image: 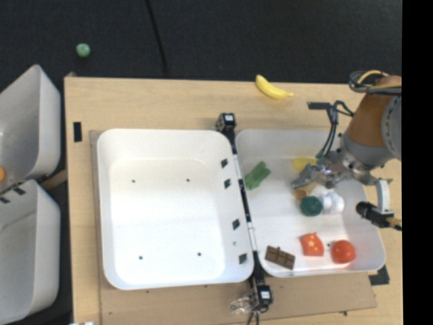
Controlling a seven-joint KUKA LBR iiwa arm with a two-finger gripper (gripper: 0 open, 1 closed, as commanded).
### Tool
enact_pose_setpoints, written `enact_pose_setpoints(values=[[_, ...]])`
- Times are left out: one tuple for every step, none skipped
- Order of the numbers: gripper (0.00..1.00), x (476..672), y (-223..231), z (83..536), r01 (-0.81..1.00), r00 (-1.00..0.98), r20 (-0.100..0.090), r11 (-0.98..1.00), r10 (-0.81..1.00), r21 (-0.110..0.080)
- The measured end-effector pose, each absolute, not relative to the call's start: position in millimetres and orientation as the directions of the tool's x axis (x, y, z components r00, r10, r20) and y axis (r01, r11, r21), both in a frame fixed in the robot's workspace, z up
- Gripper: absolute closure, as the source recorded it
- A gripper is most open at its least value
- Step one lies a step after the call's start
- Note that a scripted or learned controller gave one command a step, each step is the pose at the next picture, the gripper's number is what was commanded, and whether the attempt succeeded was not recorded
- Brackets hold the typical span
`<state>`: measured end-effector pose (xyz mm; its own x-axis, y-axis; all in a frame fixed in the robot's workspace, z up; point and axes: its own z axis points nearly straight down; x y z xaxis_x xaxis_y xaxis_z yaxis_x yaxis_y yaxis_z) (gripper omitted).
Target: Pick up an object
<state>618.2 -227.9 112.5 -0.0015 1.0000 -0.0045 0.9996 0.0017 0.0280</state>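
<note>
The right bin (270,259) holds several small objects. A green block (256,176) lies near its left wall. A brown chocolate-bar piece (279,256) rests at the front left. A red-orange piece (311,244) and a red tomato-like ball (343,251) sit at the front. A dark green round object (311,206) lies mid-bin beside a white object (331,201), and a yellow item (302,162) shows farther back. My gripper (306,178) reaches in from the right, low over the bin just behind the green round object. The arm covers what lies beneath it.
The left bin (108,202) stands beside the right one, split off by a rail with black clips. A yellow banana (272,89) lies on the bench behind the bins. White containers (24,181) stand at the far left. A small green ball (82,49) rests on the dark floor.
</note>
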Motion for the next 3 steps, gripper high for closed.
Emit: enact_pose_setpoints(values=[[0.00,661.2,-194,113,1.000,-0.006,-0.011,0.006,1.000,0.025],[0.00,687.6,-198,110,0.999,0.004,0.008,-0.004,1.000,-0.032],[0.00,689.2,-230,110,1.000,0.004,0.011,-0.004,1.000,-0.016]])
